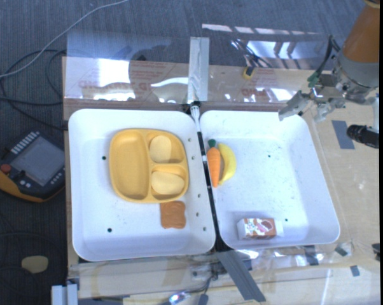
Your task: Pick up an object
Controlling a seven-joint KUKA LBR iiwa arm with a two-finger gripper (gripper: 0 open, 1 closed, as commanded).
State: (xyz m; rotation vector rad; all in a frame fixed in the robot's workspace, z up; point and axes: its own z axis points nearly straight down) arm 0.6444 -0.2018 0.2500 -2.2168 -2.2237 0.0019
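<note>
Orange carrot (214, 165) — yellow banana (228, 162)

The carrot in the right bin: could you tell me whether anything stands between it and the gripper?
Nothing visible does. The gripper hangs over the right bin's far right corner; bare floor runs to the carrot, with the banana touching its gripper-facing side.

Arm (363, 37) cut off at top right edge. Pincer (306, 107) finger spacing unreadable. Print on small carton (258, 227) too small to read.

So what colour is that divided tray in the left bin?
Yellow; the divided tray shows plainly in the camera view, looking down on the left bin.
</note>
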